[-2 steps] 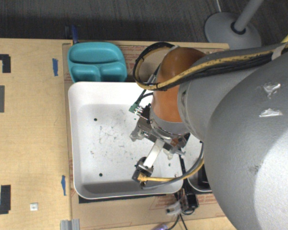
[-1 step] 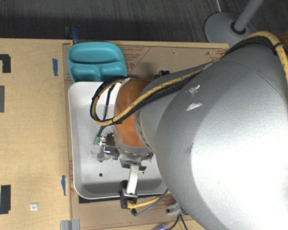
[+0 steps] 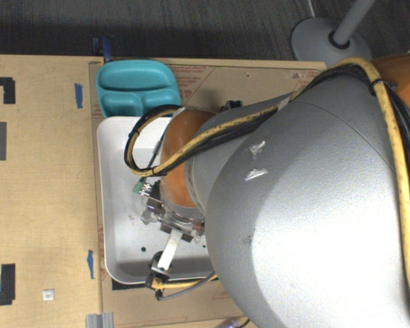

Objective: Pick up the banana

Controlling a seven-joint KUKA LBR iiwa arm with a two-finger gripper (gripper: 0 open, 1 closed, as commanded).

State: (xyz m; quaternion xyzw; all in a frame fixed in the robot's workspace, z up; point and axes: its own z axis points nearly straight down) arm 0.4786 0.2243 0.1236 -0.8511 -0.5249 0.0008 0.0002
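Observation:
My grey arm reaches in from the right and covers most of the view, hiding the right bin and much of the left one. The orange wrist band [image 3: 181,159] sits over the left white bin [image 3: 113,183]. Below it, the gripper [image 3: 154,214] hangs low over the near part of this bin's floor, seen from behind its metal body. A yellow-and-black cable [image 3: 140,139] loops over the bin beside the wrist. The bare bin floor that shows on the left holds nothing but a few small dark specks.
A teal moulded plastic piece [image 3: 137,87] lies at the far end of the left bin. The cardboard-coloured bench [image 3: 41,183] stretches left of the bin, with black and blue tape marks. A grey stand base [image 3: 321,39] sits at the back right.

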